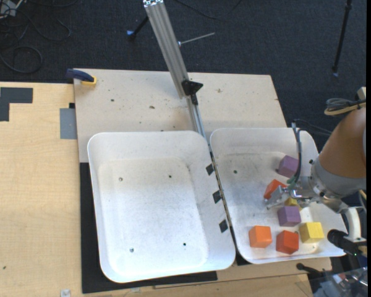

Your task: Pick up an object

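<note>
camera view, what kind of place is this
Likely a robot lab or test bench: two white bins on a board, a robot arm reaching over coloured blocks, and loose cables on the dark floor.

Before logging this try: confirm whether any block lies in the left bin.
No: the purple, orange, red and yellow blocks all lie in the right bin.

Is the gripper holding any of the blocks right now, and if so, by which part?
Cannot be told. The gripper is down among the blocks in the right bin, beside a purple block.

robotics lab; bench (235, 98) | loose cables (12, 48) | tripod leg (343, 30)
</note>
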`<state>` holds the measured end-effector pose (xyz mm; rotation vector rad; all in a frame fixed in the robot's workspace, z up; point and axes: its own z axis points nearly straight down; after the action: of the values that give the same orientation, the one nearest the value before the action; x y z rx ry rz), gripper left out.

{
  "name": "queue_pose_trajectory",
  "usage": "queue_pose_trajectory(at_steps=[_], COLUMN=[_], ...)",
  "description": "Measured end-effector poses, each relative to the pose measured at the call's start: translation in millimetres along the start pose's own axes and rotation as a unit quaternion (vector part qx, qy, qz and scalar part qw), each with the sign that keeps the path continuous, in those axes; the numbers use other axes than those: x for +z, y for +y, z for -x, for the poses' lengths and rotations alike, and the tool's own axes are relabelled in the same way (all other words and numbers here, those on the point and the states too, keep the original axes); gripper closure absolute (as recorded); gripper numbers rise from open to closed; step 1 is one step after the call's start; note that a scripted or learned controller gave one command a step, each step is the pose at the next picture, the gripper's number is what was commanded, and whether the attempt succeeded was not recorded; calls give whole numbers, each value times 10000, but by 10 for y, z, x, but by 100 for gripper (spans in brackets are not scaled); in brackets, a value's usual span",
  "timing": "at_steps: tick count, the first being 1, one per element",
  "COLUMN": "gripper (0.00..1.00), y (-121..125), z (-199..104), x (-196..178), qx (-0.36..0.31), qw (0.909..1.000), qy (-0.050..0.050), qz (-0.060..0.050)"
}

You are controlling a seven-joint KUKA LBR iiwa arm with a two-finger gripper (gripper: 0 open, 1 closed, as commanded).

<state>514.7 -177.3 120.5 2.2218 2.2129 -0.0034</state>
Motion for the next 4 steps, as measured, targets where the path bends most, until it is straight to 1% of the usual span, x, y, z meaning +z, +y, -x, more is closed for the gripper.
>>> queue_pose_trajectory(at_steps=[1, 2, 3, 4], gripper=[0, 100, 100, 100], y=[54, 58, 72, 88], z=[17, 34, 124, 159], x=[6, -89, -541, -1171], qx=[3, 45, 4, -25], qw=[10000, 9999, 10000, 10000], qy=[-17, -21, 24, 20], qz=[90, 99, -5, 9])
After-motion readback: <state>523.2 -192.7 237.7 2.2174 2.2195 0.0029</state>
